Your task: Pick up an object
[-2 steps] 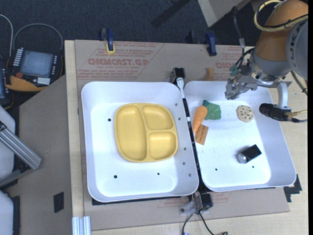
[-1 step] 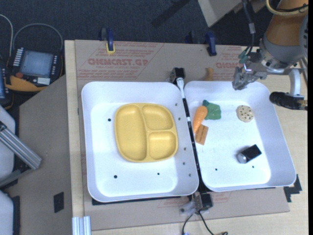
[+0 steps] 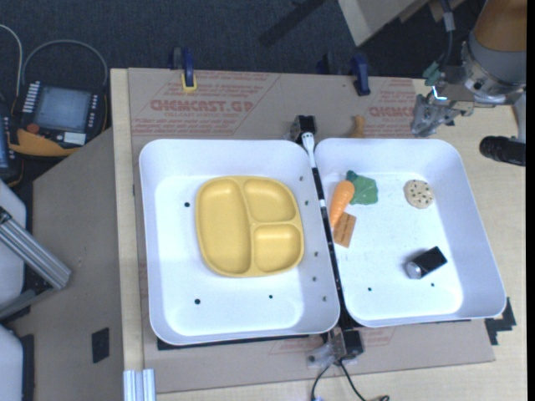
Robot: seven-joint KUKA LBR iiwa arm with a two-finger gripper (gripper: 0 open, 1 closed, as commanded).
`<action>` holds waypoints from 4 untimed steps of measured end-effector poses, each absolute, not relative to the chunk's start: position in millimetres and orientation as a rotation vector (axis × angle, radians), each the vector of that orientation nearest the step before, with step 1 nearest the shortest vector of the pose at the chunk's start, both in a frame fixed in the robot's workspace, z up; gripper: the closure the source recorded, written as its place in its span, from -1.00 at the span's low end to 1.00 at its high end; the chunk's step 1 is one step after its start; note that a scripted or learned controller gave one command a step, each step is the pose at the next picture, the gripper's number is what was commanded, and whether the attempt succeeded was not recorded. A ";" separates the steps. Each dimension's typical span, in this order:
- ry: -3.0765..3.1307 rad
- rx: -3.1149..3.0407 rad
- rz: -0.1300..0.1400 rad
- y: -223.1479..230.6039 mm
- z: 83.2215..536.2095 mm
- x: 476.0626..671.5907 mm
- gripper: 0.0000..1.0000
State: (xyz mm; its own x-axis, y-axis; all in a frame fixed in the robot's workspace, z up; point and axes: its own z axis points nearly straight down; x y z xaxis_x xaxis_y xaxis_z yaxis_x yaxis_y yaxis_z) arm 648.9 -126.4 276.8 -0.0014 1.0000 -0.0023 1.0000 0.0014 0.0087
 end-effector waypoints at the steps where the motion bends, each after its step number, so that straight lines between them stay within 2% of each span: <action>1: 2.229 2.218 0.000 -78.4 275.1 629.2 1.00; 2: 2.230 2.218 0.000 -27.8 275.9 615.9 1.00; 4: 2.233 2.218 -0.003 80.5 241.2 604.5 1.00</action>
